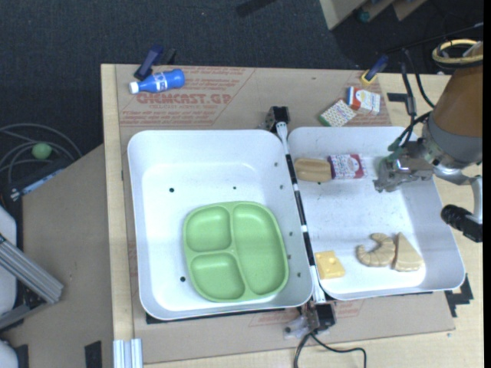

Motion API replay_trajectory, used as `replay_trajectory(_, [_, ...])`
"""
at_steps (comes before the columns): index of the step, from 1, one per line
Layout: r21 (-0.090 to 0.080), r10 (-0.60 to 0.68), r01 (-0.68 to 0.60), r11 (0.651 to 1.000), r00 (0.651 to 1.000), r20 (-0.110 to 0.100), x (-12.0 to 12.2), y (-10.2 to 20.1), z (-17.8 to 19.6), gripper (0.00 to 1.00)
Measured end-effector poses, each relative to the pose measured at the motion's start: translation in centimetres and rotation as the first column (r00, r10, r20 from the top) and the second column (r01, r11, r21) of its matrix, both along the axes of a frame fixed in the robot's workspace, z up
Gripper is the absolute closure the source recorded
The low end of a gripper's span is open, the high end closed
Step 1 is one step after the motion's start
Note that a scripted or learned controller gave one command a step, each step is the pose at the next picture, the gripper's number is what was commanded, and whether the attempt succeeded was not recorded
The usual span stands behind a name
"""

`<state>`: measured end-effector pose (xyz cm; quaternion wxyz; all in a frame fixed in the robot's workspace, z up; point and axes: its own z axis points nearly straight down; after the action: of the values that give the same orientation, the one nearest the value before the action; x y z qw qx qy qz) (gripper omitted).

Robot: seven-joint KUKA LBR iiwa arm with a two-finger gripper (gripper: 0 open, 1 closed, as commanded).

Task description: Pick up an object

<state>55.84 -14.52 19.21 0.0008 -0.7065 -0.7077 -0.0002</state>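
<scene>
Hovering low over the right bin [437, 205], the claw [391, 176] sits near a wrapped snack [345, 165], positioned for grabbing; its state is unclear.

The scene is lit evenly from above. Soft shadows are seen inside the 2 white bins [146, 205]. Edges are slightly blurred, and no glare is seen.

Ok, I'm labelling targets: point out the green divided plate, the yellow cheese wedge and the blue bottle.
green divided plate [234, 250]: camera view, centre ridge.
yellow cheese wedge [330, 264]: camera view, top face.
blue bottle [163, 80]: camera view, blue body.
</scene>
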Motion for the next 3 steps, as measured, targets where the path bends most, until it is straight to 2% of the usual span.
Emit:
replay_trajectory(1, [-0.001,-0.001,0.001,1.0,1.0,0.0,0.0,-0.1,0.0,0.0])
replay_trajectory(2, [0.007,0.003,-0.003,1.0,1.0,0.0,5.7,-7.0,-10.8,0.0])
replay_trajectory(3, [0.001,0.0,0.0,1.0,1.0,0.0,8.6,0.1,-10.8,0.0])
